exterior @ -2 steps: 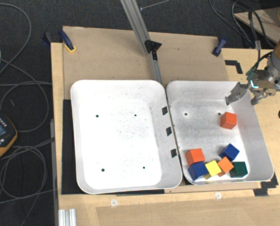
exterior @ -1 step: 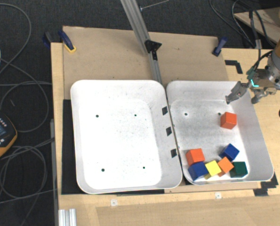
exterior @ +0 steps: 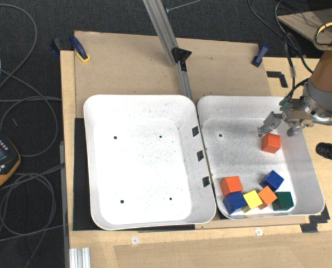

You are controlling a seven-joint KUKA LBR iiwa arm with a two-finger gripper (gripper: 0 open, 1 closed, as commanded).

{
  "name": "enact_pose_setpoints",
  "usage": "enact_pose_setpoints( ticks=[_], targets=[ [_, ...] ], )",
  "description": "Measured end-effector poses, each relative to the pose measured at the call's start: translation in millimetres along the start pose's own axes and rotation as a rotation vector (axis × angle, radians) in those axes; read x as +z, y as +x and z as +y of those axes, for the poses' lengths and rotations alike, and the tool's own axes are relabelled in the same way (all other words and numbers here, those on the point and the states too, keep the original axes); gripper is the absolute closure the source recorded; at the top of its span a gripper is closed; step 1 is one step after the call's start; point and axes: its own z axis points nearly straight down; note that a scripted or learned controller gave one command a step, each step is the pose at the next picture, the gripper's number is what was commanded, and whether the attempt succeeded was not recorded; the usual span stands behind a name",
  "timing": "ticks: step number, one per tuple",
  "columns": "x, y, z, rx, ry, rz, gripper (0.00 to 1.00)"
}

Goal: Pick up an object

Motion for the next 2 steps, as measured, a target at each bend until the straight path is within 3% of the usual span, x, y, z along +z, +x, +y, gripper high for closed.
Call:
enact_pose_setpoints(
  ticks=[1, 2],
  targets=[
    [51, 7, 7, -0.001, -0.005, -0.002, 0.00],
    [67, 3, 13, 0.001, -0.022, -0.013, 0.00]
  ],
)
